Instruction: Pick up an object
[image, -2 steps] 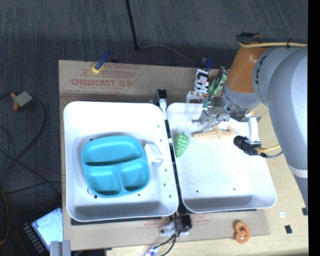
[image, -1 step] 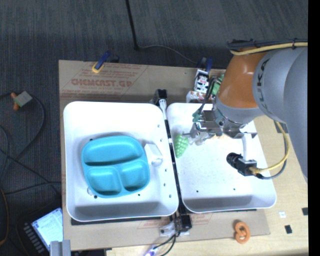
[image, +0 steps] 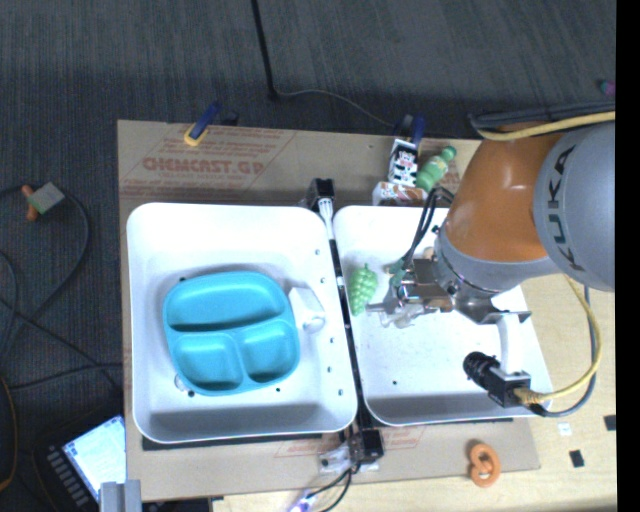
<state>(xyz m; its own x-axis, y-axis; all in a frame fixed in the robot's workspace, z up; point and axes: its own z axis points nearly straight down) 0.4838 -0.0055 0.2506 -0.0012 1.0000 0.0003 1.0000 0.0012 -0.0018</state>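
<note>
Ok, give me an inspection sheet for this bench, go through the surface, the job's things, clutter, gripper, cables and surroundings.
Surface: brown board bearing two white bins side by side, left bin and right bin.
Job's things: green knobbly object in the right bin near its left wall; blue divided tray in the left bin.
Clutter: small packets and a green item behind the right bin; orange ring on the front edge of the board.
Gripper: gripper low in the right bin, just right of the green object; finger state unclear.
Cables: black cable on the floor behind; yellow cable by the arm.
Surroundings: dark carpet.
</note>
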